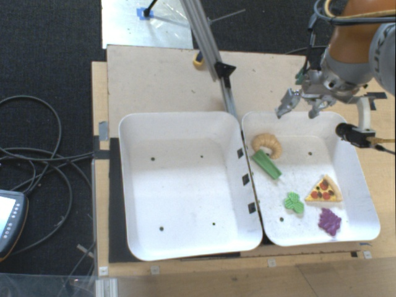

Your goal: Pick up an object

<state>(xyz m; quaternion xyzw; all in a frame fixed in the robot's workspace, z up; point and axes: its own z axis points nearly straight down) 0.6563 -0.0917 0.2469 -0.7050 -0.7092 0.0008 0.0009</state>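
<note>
- gripper (301, 106): fingers spread, nothing between them, above the right bin's (356, 166) far rim.
- croissant (266, 144), green stick (266, 164), pizza slice (323, 190), grapes (329, 221): all lying in the bin; pick not yet made.

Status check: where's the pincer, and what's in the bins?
Pincer open, holding nothing, above right bin's far rim. Croissant, green stick, leafy green piece, pizza slice, purple grapes lie in that bin. Nothing blocking.
</note>
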